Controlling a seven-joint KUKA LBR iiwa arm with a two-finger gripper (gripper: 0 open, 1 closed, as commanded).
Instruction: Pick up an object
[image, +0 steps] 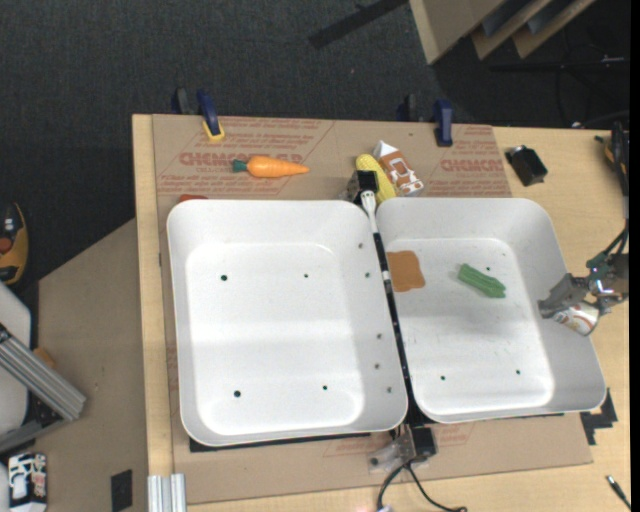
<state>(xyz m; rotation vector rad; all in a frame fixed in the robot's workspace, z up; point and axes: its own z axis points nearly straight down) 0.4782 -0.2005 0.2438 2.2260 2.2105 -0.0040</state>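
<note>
While the claw (572, 303) (grip state unclear) hangs over the right bin's (530, 215) rim, the green block (481, 281) lies near, leftward.

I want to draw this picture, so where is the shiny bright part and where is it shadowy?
In the camera view, the left bin glares brightest across its lower floor; a soft grey shadow sits around the green object in the right bin; the floor above the bench stays dark.
</note>
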